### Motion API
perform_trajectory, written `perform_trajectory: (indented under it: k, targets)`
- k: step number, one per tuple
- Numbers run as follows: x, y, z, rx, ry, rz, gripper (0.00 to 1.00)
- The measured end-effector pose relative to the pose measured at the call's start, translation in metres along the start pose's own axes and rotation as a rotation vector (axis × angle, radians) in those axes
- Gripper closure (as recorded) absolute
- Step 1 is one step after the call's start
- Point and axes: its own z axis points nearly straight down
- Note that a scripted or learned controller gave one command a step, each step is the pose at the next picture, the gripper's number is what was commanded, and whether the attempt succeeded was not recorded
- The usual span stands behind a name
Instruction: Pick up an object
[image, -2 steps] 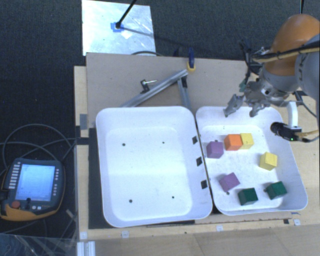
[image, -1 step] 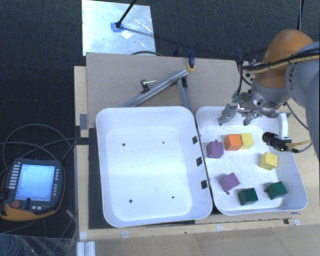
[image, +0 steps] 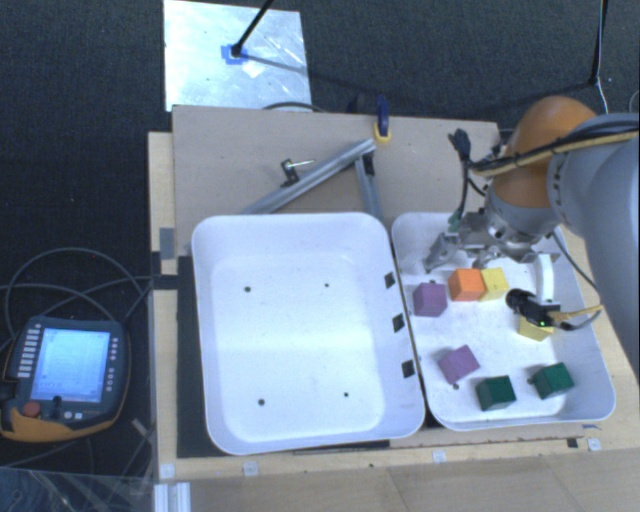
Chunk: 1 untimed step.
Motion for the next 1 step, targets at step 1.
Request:
perform_trajectory:
  k: [1]
  targets:
    - [-0.0004,0.0022,-0.0151,-0.008,-0.001,-0.002,1.00]
